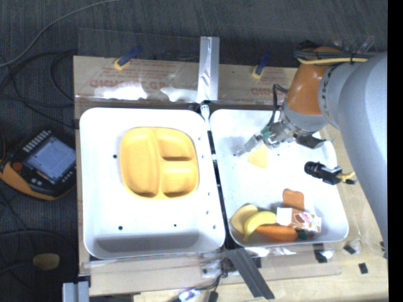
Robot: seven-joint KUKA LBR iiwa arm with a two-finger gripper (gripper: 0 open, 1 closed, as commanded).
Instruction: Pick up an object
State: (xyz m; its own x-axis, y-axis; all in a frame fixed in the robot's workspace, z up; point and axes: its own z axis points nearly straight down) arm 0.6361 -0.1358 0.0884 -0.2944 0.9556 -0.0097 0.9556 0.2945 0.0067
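My gripper [250, 145] hangs over the upper middle of the right bin [327, 168], reaching in from the right. Just below and right of its tip a pale yellow wedge [258, 160] lies on the bin floor; I cannot tell whether they touch. In the bin's near corner lies a cluster: a yellow banana [250, 219], an orange carrot [276, 233], a small white and red carton [303, 221] and a brown-orange piece [293, 197].
The left bin [101, 219] holds a yellow divided plate [158, 162]. A black fitting [321, 170] sticks out at the right bin's right side. The grey arm [365, 124] covers the bench's right edge. A handheld controller [44, 162] lies left of the bench.
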